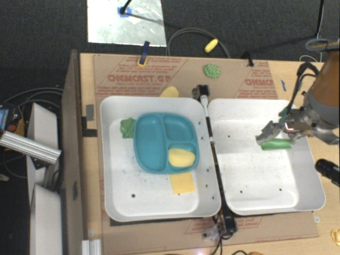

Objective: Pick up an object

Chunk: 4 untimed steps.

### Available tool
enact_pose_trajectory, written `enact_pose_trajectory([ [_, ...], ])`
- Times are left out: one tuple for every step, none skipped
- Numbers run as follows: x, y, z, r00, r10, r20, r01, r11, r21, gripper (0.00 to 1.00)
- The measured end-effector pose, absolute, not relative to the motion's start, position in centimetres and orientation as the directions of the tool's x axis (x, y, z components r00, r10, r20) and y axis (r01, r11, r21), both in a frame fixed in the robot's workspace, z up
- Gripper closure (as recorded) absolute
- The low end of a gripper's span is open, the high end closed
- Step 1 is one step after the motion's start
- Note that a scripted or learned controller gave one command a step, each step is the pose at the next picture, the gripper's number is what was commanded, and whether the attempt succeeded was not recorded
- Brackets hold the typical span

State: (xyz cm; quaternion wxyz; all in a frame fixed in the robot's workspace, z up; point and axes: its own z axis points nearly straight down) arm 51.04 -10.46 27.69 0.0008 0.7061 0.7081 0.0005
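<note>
The gripper (273, 133) sits low in the right bin (249, 195), at about two o'clock of the bin's floor, with a green stick (276, 144) lying just beneath it, flat, running roughly nine to three. Whether the jaws are parted or closed I cannot tell from this slanted view; the stick seems under the metal tips, not clearly between them. To do the pick well, I judge the tips should straddle the stick's narrow width, come fully down to the bin floor, and close across it squarely, since a thin smooth rod can roll or squirt out sideways. The stick looks like glossy plastic, slim and straight. The bin is hard, matte white, shallow, with rounded corners and small dark dots. In the left bin (114, 195) a teal tray (154, 142) with three compartments holds a soft-looking yellow lump (181, 157) at its five o'clock; a flat yellow square (183, 183) lies at six, a crinkled green leaf (127, 127) at nine.
</note>
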Motion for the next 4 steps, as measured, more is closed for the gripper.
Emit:
enact_pose_trajectory([
  [52.8,-15.7,19.9,0.003,1.000,-0.001,1.000,-0.003,-0.003,0.00],
  [54.1,-19.6,11.3,0.001,1.000,0.000,1.000,-0.001,-0.005,0.00],
  [54.8,-18.3,8.3,-0.005,1.000,0.001,1.000,0.005,-0.001,0.00],
  [54.9,-18.3,9.5,-0.005,1.000,0.000,1.000,0.005,0.003,1.00],
])
